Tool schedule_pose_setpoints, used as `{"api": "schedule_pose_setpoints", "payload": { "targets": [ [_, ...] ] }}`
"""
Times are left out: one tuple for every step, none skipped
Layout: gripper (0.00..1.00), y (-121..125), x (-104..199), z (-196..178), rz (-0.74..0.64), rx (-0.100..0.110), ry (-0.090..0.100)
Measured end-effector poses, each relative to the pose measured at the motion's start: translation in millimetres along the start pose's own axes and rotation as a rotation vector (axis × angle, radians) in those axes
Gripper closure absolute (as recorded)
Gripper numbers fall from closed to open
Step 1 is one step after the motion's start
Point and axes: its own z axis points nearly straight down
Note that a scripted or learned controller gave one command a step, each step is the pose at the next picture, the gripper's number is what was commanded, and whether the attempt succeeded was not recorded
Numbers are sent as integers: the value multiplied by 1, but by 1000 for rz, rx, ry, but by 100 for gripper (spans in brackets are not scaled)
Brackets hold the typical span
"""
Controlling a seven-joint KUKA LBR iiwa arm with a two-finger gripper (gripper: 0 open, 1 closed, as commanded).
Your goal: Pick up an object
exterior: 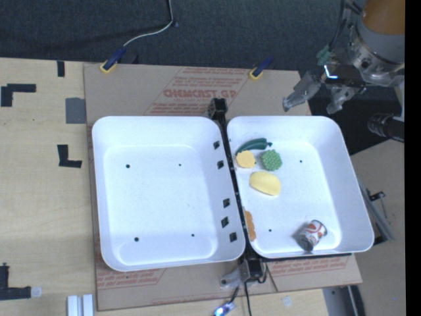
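Crowding is my main worry: the yellow piece (265, 184), the smaller yellow-orange piece (245, 160), the green knobbly piece (271, 159) and the dark green pod (254, 145) sit bunched together in the right bin (342, 176), hard against the divider (228, 176), so I judge a descent there could catch two things at once, or a finger could strike the divider wall. An orange sliver (249, 224) lying along that same wall looks too flat to grip well. The small can (312, 235) near the front rim lies alone, but being round it may roll out from the fingers. My gripper (320, 95) hangs above the bench beyond the right bin's far corner, its fingers spread apart with nothing between them. Every candidate lies well apart from it, toward the front and left, with the cluster nearer than the can. The left bin (112, 176) offers nothing to aim at.
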Motion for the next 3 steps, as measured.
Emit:
{"api": "schedule_pose_setpoints", "payload": {
  "targets": [
    [100, 0, 1, -2, -2, 13, 1],
    [100, 16, 18, -95, -4, 1, 1],
    [0, 15, 16, -89, -1, 13, 1]
  ]
}}
